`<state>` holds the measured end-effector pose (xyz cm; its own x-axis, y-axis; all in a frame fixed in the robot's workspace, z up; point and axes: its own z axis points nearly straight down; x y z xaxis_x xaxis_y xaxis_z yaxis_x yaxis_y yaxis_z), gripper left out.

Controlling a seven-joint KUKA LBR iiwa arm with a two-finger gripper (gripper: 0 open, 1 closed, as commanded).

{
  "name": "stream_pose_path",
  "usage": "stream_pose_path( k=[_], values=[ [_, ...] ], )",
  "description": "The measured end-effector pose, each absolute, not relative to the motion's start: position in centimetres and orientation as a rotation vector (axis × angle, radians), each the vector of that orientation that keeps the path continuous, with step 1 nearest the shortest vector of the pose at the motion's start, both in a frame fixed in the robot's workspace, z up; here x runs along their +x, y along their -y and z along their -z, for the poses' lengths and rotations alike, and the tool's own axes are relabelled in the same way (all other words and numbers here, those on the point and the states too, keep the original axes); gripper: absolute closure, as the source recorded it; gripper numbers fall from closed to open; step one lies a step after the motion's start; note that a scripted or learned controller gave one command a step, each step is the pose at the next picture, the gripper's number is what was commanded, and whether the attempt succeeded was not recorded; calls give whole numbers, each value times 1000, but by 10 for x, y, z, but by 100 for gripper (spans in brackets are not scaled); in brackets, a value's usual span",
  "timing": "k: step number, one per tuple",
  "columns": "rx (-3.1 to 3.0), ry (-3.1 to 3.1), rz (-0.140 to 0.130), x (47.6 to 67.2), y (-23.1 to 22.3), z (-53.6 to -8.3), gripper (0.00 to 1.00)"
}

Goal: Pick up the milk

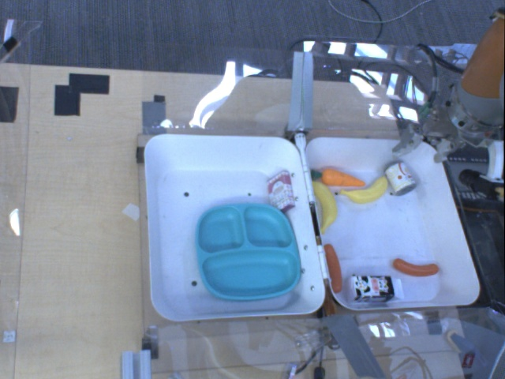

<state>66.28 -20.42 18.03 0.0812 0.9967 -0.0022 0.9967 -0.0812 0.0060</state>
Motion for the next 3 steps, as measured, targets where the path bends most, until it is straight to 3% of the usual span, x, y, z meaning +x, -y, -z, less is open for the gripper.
stream_pose_path(
  k=[1,2,3],
  values=[
    [1807,-2557,-5,610,199,-297,0],
    [2234,-2205,-2,535,200,-149,0],
    [1988,-2427,-4,488,158,-155,0]
  ],
)
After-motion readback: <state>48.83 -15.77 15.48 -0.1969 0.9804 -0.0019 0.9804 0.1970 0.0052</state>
